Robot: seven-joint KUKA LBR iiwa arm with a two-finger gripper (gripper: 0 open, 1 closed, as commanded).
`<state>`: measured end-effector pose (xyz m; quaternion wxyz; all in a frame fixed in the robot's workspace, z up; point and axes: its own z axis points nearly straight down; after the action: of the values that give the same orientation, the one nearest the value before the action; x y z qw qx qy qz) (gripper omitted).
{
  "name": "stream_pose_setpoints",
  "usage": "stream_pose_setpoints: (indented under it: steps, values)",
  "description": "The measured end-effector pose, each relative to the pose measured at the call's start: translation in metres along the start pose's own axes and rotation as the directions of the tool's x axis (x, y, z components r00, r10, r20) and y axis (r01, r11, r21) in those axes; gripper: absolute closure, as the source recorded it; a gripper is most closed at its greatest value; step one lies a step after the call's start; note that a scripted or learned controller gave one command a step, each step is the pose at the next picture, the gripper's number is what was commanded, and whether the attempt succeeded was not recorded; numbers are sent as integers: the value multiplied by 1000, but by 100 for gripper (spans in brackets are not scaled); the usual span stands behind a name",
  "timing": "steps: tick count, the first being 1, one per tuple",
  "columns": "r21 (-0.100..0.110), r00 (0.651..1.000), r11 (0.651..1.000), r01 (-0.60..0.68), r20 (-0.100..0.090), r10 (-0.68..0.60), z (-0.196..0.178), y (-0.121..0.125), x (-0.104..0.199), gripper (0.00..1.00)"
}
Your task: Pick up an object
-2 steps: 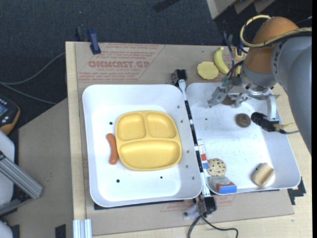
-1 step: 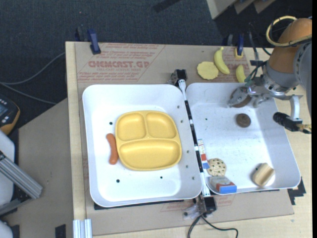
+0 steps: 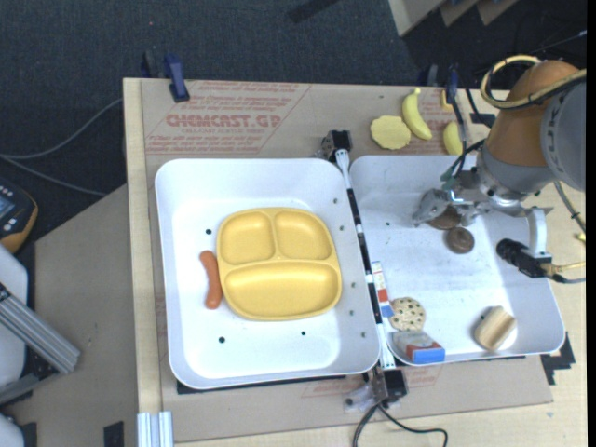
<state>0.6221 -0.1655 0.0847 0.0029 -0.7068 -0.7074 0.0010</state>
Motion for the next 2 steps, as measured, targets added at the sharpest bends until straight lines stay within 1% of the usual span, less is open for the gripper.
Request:
stream_pose_setpoints:
  steps: [1,2]
  values:
    - [-13,1000,1000,1,6,-1,-1,47,-26,0]
    - [-1,1000,1000,2,0,-2,0,8,21,0]
